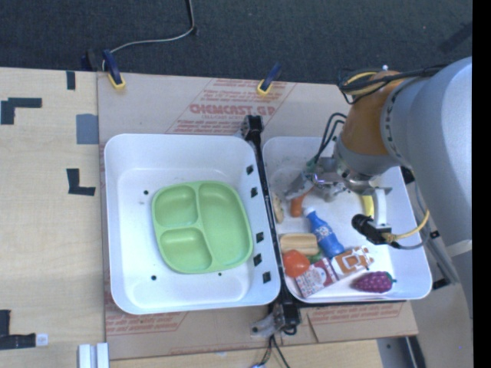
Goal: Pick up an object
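My gripper (313, 184) is low in the right bin (418, 274), near its upper left part, under the grey arm with the orange band. Just below it lie a small orange item (296, 206) and a blue bottle (325, 234). A yellow piece (368, 204) lies to its right, partly behind a cable. Toward the bin's front are a hot dog bun (299, 243), a red vegetable (295, 264), a red and white carton (336, 271) and purple grapes (374, 282). I see nothing held.
The left bin (126, 159) holds a green divided plate (202, 226). A black divider (261, 205) runs between the bins. The arm's body covers the right bin's upper right side. Two yellow clamps (268, 83) pin the cardboard at the back.
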Robot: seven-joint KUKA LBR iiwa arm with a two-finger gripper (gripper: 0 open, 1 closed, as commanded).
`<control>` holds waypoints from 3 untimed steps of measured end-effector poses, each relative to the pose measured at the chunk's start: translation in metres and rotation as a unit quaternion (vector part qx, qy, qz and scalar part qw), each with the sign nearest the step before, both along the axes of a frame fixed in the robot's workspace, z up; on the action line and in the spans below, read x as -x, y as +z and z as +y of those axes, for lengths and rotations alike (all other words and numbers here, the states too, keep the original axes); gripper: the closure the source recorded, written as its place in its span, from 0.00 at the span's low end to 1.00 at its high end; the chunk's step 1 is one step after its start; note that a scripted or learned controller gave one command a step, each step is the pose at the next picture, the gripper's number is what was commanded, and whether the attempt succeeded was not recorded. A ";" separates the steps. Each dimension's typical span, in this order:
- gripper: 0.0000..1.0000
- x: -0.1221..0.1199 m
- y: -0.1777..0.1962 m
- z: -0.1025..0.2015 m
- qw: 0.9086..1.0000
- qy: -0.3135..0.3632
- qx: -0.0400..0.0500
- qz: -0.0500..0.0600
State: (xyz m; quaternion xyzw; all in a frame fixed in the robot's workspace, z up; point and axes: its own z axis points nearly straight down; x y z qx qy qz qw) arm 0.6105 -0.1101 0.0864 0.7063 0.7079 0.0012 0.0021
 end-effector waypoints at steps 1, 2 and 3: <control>0.00 0.001 0.000 0.004 1.000 -0.001 0.001 0.000; 0.00 -0.004 0.000 0.009 1.000 -0.001 0.000 0.001; 0.00 0.002 0.000 0.008 1.000 0.000 0.001 0.000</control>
